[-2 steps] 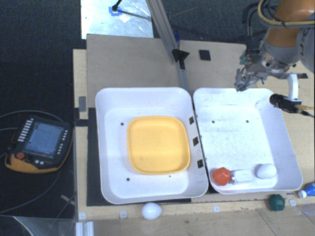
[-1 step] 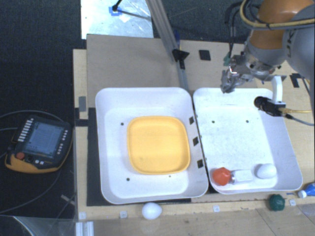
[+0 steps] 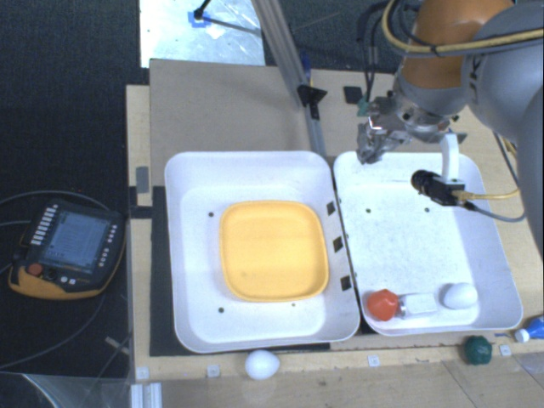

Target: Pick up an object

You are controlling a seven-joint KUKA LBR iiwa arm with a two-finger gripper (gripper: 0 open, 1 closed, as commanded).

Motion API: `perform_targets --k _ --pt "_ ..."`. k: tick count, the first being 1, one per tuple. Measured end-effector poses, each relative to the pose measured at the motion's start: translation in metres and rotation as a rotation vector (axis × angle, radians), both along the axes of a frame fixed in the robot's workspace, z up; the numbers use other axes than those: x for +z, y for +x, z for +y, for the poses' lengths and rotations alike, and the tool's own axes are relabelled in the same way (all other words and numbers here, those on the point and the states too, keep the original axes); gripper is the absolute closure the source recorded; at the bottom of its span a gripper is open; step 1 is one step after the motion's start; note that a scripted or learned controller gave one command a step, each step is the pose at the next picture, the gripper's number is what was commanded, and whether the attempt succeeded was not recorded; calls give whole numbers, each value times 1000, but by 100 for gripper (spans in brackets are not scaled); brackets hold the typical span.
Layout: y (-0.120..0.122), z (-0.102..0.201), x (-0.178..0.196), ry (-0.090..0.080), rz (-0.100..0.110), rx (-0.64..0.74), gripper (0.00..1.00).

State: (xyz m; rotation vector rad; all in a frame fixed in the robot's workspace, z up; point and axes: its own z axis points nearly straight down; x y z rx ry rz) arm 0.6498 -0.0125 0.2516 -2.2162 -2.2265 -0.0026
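Observation:
A yellow square plate [image 3: 274, 250] lies in the left white bin [image 3: 191, 185]. In the right white bin [image 3: 484, 228], an orange-red ball [image 3: 382, 304], a small clear-white piece [image 3: 418, 305] and a white egg-shaped object [image 3: 460, 296] sit along the near wall. My gripper [image 3: 371, 150] hangs over the far left corner of the right bin, far from those objects. Nothing shows between its fingers.
A white egg [image 3: 262, 365] and a dark green ball [image 3: 478, 349] rest on the bench in front of the bins. A teach pendant [image 3: 68, 246] lies at the left. A metal pole [image 3: 285, 49] slants behind the bins. A black cable plug [image 3: 433, 186] hangs over the right bin.

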Motion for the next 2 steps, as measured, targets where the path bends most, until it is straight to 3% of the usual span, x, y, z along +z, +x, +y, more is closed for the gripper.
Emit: perform_targets --k 2 --pt "-33 108 -26 0 1 0 100"
